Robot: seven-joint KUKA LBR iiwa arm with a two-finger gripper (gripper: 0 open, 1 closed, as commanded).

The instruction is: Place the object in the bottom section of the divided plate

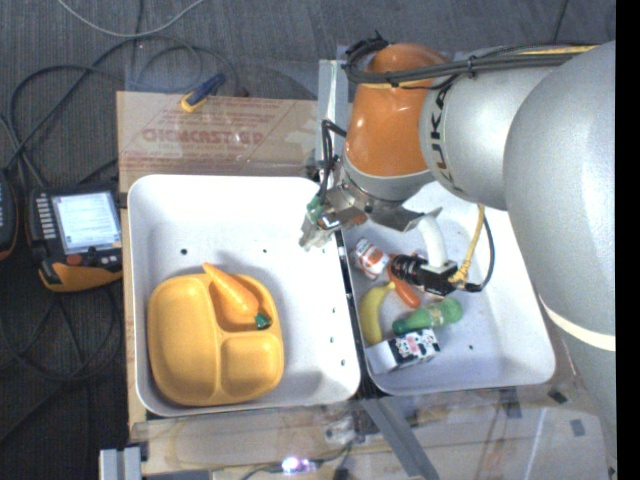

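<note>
Hovering at twelve o'clock over the bins' shared wall, the gripper (318, 220) is showing no readable grip; the orange carrot (236, 296) is lying across the yellow divided plate's (180, 363) upper section, at seven o'clock from it.

Glossy yellow plastic divided plate (205, 353)
</note>
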